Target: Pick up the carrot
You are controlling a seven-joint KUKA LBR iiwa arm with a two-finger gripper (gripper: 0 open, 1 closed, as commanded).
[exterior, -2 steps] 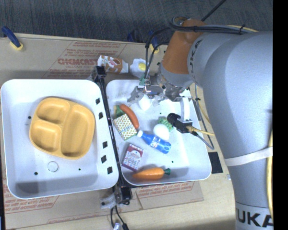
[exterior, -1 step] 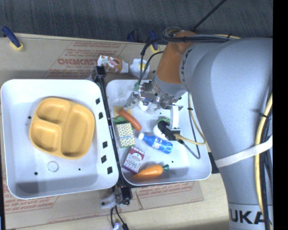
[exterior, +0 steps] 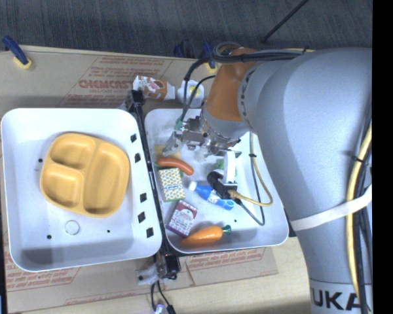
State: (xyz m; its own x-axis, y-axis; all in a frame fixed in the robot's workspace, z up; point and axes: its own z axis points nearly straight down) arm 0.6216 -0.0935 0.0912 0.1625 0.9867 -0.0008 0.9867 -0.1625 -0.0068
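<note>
looking down, you see the gripper (exterior: 195, 138) over the right bin (exterior: 270, 195), well apart from the carrot (exterior: 202, 236); grip state can't be told.

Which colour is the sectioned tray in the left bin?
Yellow: the sectioned tray shows plainly in the camera view, lying in the left bin.
</note>
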